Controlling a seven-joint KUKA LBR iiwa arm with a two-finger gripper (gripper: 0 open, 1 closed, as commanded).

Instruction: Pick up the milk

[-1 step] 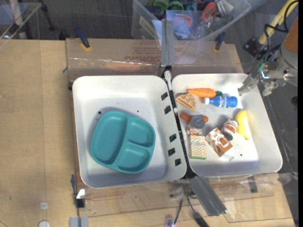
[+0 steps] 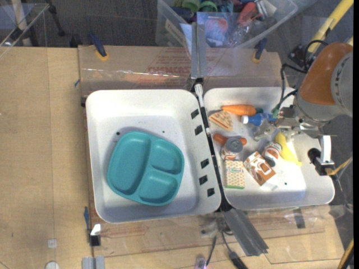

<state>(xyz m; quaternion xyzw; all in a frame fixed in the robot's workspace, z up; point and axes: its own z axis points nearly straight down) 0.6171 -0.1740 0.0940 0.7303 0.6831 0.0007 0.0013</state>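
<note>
We find the milk (image 2: pixel 259 167), a small brown-and-white carton, lying on its side in the right bin (image 2: pixel 314 192), toward the near wall. It sits just beside a pale green packet (image 2: pixel 235 174) on its left and touches or nearly touches a small red-and-white item (image 2: pixel 273 152) at its upper right; a yellow piece (image 2: pixel 289 152) lies beyond that. The gripper (image 2: pixel 269 129) hangs over the bin's middle, above and apart from the carton; whether its jaws are apart or together we cannot tell, since the wrist hides them. Nothing is seen between them.

We judge the carton light and fairly stiff, likely a toy, with flat smooth faces that may slip under a skewed pinch. Its slanted lie calls for turning the wrist to match. The best hold appears to be across the two long flat sides at mid-body, clear of the crowding neighbours. The teal plate (image 2: pixel 146 168) in the left bin (image 2: pixel 112 108) plays no part.
</note>
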